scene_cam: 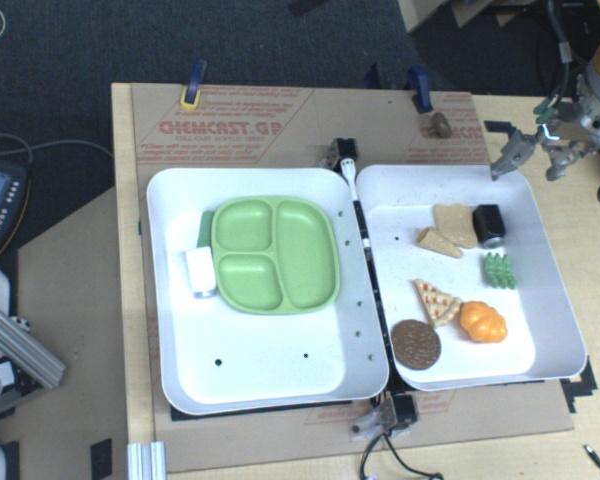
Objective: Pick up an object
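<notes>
End effector [532,155] open w/ nothing gripped, above top-right corner of right bin [550,268], food items inside.

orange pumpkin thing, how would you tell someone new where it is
Look in the right-hand white bin, near its front edge. The orange pumpkin sits just right of the waffle wedge and brown cookie; it is the only bright orange item.
</notes>
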Tool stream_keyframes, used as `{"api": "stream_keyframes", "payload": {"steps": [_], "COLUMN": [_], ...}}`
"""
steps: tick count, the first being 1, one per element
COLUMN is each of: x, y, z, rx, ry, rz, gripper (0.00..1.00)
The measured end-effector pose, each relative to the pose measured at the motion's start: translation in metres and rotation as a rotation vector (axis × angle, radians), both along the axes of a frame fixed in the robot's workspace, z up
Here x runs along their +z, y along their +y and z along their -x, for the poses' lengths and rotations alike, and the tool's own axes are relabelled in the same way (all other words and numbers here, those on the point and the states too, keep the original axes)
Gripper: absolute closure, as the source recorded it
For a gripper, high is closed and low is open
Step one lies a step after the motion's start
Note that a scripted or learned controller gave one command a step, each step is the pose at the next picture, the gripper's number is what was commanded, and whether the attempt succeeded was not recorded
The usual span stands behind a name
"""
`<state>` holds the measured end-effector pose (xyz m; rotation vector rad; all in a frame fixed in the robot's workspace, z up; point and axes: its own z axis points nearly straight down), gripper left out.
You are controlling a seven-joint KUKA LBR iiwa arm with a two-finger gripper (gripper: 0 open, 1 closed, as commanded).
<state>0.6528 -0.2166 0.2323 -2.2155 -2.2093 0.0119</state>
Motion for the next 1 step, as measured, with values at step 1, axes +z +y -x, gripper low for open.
{"api": "stream_keyframes", "payload": {"steps": [1], "x": [0.0090], "y": [0.0005], "z": [-0.0028], "rx": [0.003], "ry": [-0.014], "rz": [0.004], "gripper": [0.00]}}
